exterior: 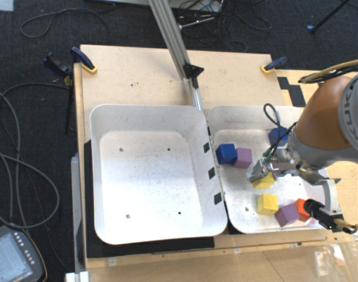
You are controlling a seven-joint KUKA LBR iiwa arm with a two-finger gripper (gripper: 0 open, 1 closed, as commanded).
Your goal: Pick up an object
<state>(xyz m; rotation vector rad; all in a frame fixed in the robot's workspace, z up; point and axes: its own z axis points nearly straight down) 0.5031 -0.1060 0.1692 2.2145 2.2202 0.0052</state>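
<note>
The right bin [240,111] holds several small blocks. A blue block [227,153] and a purple block [244,157] sit side by side near its left wall. My gripper [260,173] hangs low in the middle of this bin, directly over a yellow block [264,183] that pokes out beneath it. A second yellow block [267,204] lies just in front. A purple block [286,215] and an orange block [302,208] rest at the front right. Another blue block [278,136] is partly hidden behind the wrist.
The left bin [149,108] stands beside the right one, their walls meeting at the middle. A slanted metal pole [170,31] comes down to the gap behind the bins. Clamps [84,60] grip the board's back corners. The arm's bulky orange-grey body [328,122] overhangs the right bin's right side.
</note>
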